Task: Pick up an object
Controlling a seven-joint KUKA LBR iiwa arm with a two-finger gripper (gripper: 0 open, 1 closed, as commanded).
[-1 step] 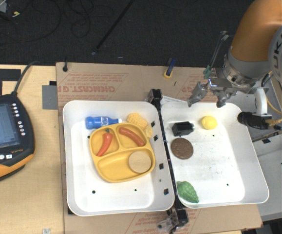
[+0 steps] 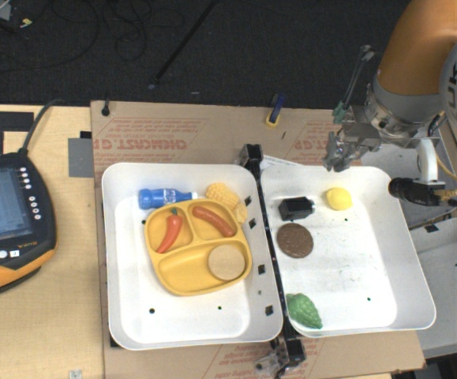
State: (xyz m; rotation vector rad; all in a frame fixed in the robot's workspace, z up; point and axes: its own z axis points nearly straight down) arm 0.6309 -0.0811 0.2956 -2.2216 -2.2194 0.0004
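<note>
The right bin holds a yellow lemon-like object, a small black block, a brown round disc and a green leafy item. My gripper hangs above the bin's far edge, just up and to the right of the yellow object, with nothing visibly in it. Left of the divider, the other bin bears a yellow divided tray with a red pepper, a sausage and a round bun.
A blue bottle and a piece of corn lie behind the tray. A black divider separates the bins. A teach pendant sits at far left. A blue and yellow clip lies on the board behind.
</note>
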